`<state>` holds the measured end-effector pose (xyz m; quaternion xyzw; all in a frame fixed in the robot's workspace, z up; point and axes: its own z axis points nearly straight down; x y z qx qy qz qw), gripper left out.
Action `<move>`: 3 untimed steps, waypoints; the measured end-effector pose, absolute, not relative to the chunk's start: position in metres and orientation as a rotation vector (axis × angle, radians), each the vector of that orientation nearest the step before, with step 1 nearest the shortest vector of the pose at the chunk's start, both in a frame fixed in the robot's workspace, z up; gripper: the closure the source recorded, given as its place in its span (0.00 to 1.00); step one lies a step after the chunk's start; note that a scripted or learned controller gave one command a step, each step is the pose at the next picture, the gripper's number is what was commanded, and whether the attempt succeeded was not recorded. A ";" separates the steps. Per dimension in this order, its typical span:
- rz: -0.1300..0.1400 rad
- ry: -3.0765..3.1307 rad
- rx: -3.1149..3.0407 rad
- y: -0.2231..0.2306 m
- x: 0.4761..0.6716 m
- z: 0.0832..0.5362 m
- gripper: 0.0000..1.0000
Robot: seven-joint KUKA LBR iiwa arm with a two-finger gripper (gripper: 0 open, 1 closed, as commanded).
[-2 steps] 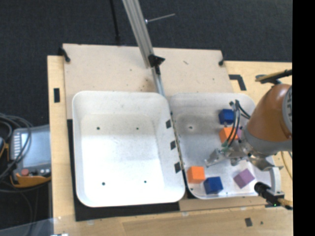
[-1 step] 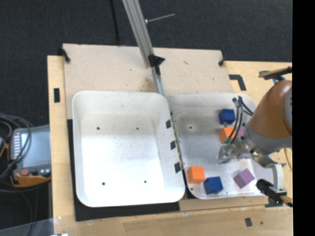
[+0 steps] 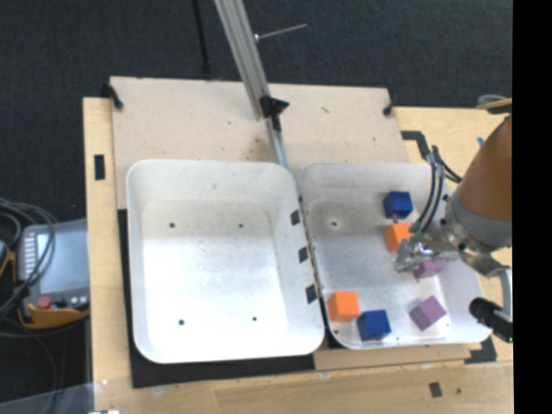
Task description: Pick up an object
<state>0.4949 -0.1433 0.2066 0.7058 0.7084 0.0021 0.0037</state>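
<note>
The claw (image 3: 417, 255) is hanging low at the right of the frame, inside the right bin (image 3: 345, 198); whether it is spread or pinching, I cannot tell. It is sitting between an orange block (image 3: 396, 235) and a purple block (image 3: 429, 268), likely choosing one. Further blocks are lying along the bin's lower edge, while the left bin (image 3: 216, 261) is waiting as the drop side.

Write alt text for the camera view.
The arm's gripper hangs low in the right bin, among small blocks: blue, orange and purple ones by it. Nearer the front lie orange, blue and purple blocks. The left bin adjoins it.
</note>
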 end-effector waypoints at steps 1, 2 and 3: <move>0.006 2.222 2.211 -0.143 0.494 0.250 1.00; 0.003 2.225 2.212 -0.144 0.495 0.274 1.00; -0.001 2.230 2.215 -0.099 0.515 0.259 1.00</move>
